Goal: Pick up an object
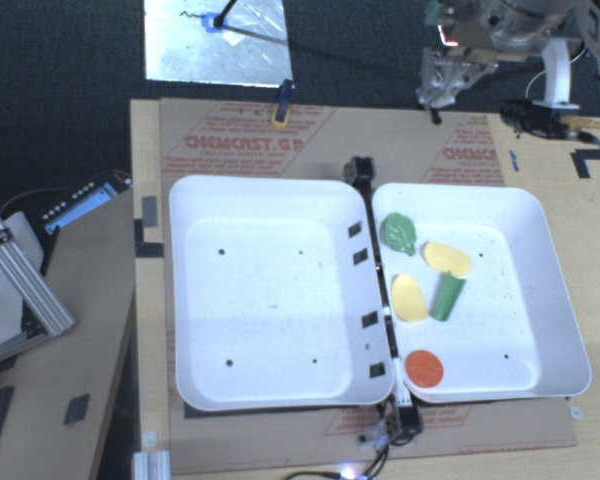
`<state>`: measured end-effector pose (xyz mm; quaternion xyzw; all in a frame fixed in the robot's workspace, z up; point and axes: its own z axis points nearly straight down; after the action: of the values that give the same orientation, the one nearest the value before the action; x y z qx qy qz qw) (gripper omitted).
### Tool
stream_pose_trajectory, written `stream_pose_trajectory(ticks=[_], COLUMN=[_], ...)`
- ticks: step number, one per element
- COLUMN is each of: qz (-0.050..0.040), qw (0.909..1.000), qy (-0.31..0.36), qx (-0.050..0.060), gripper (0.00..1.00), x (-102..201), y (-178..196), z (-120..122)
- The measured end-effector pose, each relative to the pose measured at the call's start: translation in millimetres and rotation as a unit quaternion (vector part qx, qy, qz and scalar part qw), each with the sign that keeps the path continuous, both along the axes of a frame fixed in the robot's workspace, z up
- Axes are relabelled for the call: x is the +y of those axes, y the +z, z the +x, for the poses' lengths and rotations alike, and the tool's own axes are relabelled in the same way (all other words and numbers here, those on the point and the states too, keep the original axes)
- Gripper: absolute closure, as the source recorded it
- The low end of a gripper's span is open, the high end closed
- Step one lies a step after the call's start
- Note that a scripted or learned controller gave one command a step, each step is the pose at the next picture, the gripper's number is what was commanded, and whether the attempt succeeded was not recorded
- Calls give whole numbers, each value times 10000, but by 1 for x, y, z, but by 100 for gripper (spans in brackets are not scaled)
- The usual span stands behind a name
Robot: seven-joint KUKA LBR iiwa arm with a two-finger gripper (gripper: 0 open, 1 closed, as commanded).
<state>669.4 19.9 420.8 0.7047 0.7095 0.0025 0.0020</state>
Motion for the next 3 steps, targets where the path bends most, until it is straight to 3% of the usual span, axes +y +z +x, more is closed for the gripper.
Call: stream_pose_trajectory(ticks=[1, 2, 3], qz=[3, 1, 10], qw=[10000, 10000, 10000], qy=[8, -8, 10], qx=[92, -58, -21], gripper=[100, 100, 100], x=[45, 30, 80], y=[-122, 12, 70], z=[-27, -20, 0])
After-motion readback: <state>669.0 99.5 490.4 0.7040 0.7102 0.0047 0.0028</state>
